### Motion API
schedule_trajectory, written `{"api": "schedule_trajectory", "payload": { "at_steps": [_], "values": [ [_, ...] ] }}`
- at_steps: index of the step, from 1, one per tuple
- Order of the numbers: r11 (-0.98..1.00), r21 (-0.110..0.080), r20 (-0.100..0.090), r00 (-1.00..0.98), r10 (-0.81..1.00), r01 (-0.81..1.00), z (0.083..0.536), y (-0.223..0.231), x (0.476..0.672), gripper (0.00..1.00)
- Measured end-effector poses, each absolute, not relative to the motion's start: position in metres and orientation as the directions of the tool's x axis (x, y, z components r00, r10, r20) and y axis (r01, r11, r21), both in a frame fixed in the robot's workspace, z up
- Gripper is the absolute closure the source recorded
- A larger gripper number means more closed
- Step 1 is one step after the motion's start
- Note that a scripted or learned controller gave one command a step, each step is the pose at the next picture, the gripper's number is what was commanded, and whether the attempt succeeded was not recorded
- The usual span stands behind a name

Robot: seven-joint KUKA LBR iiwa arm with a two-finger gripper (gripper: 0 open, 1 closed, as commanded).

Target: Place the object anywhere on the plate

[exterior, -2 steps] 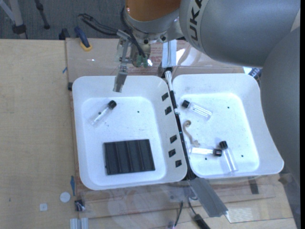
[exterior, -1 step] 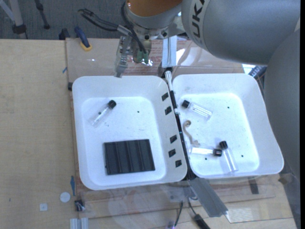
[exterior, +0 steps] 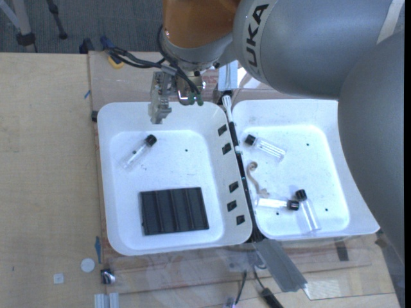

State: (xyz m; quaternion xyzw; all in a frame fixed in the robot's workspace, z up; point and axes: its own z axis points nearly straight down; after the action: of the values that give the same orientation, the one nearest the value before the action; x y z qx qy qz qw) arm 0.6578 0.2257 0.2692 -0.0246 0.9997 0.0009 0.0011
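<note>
I am looking at the claw [exterior: 159,111], which is hanging over the far rim of the left bin [exterior: 115,117], and nothing is sitting in it that I can see. I cannot tell whether it is wide or narrow, since it is reading as one grey shape from this angle. Cables [exterior: 138,59] are looping round the wrist above it, under the orange band [exterior: 192,18].

Just nearer than the claw, the vial [exterior: 140,150] is lying on the floor of the left bin, clear with a black cap, tilting so the cap is pointing up and to the right. It is resting apart from the claw and well apart from the plate [exterior: 174,210]. The plate, black and ribbed, is lying flat at the near end of the same bin, and nothing is resting on it.

Moving outward, I am seeing a row of black marks [exterior: 230,169] running down the rim where the two bins are meeting. In the right bin [exterior: 334,146] another vial [exterior: 264,146] is lying near the far left corner, two more [exterior: 297,207] are lying close together near the front, and a pale curled strip [exterior: 253,177] is sitting by the left wall. The grey arm [exterior: 334,37] is covering the top right.
</note>
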Motion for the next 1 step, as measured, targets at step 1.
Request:
{"api": "schedule_trajectory", "payload": {
  "at_steps": [1],
  "values": [
    [0.993,0.002,-0.007,-0.993,-0.115,-0.115,0.2614,0.2265,0.6669,1.0]
  ]
}}
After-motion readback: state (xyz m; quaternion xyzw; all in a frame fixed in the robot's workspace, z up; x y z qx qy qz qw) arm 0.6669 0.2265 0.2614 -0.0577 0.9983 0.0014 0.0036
